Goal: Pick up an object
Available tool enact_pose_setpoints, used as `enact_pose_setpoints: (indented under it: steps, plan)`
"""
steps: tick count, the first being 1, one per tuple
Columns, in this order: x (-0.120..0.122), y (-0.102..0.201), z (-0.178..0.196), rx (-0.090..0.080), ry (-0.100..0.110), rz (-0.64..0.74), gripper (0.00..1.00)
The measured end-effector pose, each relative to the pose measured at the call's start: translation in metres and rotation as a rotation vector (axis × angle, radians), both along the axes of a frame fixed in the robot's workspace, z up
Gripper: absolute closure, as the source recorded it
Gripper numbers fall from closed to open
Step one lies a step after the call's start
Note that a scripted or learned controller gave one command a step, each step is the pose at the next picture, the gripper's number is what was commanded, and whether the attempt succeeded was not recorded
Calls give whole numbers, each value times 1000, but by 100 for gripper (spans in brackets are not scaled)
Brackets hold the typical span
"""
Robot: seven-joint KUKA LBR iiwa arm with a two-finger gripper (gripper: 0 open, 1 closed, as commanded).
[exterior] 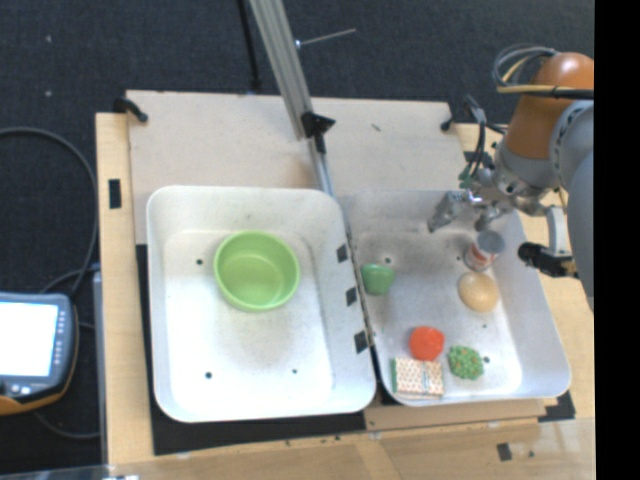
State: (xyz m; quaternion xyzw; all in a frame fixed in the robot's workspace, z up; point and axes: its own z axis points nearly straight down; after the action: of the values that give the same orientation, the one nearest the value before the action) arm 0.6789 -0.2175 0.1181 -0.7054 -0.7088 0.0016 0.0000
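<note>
My gripper [463,228] hangs over the back right part of the right bin [535,353]; its fingers stand apart with nothing between them, so it is open. Just beneath its right finger lies a small red and white object [480,259], partly covered by it. In front of that rests a pale yellow rounded object [479,293]. A small green cup [378,278] sits near the bin's left wall. Toward the front lie a red ball [427,343], a bumpy green object [465,361] and a patterned flat block [418,376].
The left bin [180,368] holds a green bowl [258,268]. A slanted metal pole [285,58] rises from the back, ending near the wall between the bins. A handheld screen [30,343] lies off the bench at the left.
</note>
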Motion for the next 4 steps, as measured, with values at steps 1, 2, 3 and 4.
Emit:
enact_pose_setpoints:
  steps: [1,2,3,4]
  plan:
    - [2,-2,15,-5,-7,3,100]
    - [-4,-1,78,0,-11,-5,100]
    - [-6,-4,143,-1,-12,-5,100]
    - [-6,-5,175,1,-8,-1,100]
